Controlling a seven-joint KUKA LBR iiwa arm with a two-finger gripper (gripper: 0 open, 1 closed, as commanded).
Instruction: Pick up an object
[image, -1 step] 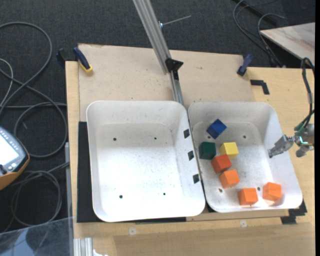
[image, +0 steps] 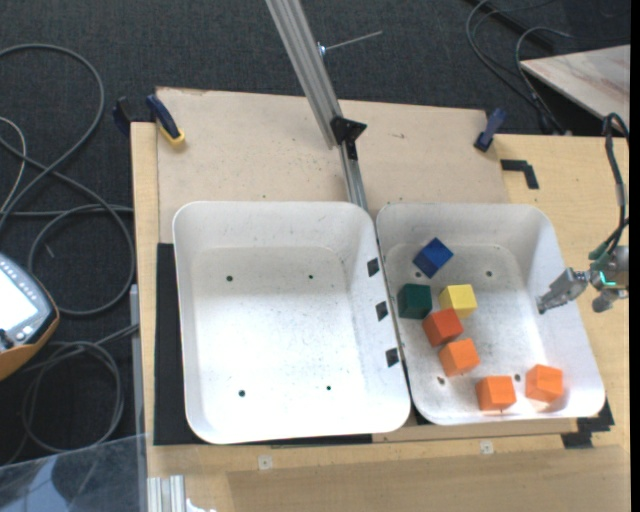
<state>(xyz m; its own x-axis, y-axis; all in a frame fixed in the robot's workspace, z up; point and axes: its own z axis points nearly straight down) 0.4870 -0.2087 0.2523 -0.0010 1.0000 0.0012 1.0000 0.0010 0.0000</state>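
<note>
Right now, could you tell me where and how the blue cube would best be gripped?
Probably from straight above, closing on two opposite side faces. The blue cube lies alone toward the far part of the right bin, turned diagonal to its walls, so the tool would need to rotate to match. It has free space all around, unlike the green cube.

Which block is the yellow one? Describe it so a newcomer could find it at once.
Start at the right-hand white bin, the one holding the cluster of coloured blocks. Near the middle of that bin, the yellow block sits just right of the dark green block and below the blue block. It is the only yellow piece; the orange blocks lie below it.
</note>
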